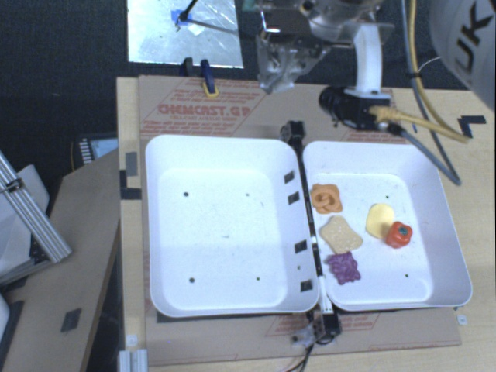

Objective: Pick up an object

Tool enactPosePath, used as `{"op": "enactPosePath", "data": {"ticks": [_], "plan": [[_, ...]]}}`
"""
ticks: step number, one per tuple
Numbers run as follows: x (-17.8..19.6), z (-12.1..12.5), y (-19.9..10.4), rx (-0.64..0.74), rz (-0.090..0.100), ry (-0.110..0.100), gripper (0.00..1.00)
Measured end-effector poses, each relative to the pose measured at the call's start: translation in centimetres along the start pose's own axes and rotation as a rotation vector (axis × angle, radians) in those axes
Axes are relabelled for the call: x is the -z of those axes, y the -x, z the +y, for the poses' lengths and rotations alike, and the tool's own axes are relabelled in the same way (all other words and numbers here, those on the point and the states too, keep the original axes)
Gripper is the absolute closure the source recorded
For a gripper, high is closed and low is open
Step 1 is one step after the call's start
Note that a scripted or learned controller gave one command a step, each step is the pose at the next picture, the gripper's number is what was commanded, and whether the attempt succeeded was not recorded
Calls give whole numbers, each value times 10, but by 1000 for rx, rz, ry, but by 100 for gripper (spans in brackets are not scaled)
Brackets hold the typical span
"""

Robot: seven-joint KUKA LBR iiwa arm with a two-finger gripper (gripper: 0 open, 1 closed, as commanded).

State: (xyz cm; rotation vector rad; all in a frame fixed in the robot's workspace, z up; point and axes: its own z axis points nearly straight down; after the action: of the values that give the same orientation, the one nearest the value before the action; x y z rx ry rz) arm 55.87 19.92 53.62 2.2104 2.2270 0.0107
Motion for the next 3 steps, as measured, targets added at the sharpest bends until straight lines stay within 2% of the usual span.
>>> {"op": "enactPosePath", "data": {"ticks": [1, 3], "plan": [[-1, 1, -37, 0, 0, -5, 100], [21, 2, -36, 6, 1, -2, 100]]}}
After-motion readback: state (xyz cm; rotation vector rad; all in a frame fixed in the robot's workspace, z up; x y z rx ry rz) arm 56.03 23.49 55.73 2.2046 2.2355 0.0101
